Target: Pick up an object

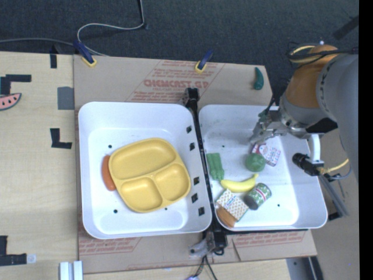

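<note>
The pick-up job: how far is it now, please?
Done: the arm has reached into the right bin, and its tool hangs above the green ball and a small packet. In hand: nothing visibly between the fingers. Left: grasping and lifting; the banana, can and ball lie on the bin floor.

1. Shallow left white plastic bin (93,156) holds a yellow divided plastic tray (150,174); an orange-red oblong piece (108,174) peeks out at the tray's left edge.
2. Shallow right white plastic bin (303,206) holds a light green rectangular block (216,166); a yellow banana (239,184); a dark green round ball (254,162); a red-and-white printed packet (270,154); a green-labelled tin can (257,195); a small box with a white diamond pattern and brown end (230,206).
3. Brown cardboard sheet (140,80) carries red lettering; the desk (29,156) is pale wood with black marks.
4. Grey arm (344,92) wears an orange band.
</note>
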Controlling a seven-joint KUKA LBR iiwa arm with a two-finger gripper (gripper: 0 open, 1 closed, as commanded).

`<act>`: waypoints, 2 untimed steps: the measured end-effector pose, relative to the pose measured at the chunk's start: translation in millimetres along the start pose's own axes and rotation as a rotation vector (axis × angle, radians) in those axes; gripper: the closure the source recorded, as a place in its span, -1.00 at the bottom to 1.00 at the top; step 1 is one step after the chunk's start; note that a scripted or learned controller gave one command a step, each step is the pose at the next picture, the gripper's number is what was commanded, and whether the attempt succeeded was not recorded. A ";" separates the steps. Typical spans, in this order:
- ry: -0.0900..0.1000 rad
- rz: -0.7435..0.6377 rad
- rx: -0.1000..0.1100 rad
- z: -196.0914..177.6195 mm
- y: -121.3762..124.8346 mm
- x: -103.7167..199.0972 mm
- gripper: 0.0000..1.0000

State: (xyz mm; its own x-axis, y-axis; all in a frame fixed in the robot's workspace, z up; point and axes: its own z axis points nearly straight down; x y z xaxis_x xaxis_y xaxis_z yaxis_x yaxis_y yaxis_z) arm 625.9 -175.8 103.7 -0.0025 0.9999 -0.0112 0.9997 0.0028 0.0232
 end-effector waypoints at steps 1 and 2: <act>0.000 0.000 -0.001 -0.3 0.3 0.4 -1.00; 0.003 0.001 0.003 10.3 -54.8 2.3 -1.00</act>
State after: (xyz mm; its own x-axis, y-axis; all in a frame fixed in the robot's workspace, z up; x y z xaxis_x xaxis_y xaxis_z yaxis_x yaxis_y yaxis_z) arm 571.3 -173.8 92.1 -0.0012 1.0000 -0.0082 0.9998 0.0014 0.0206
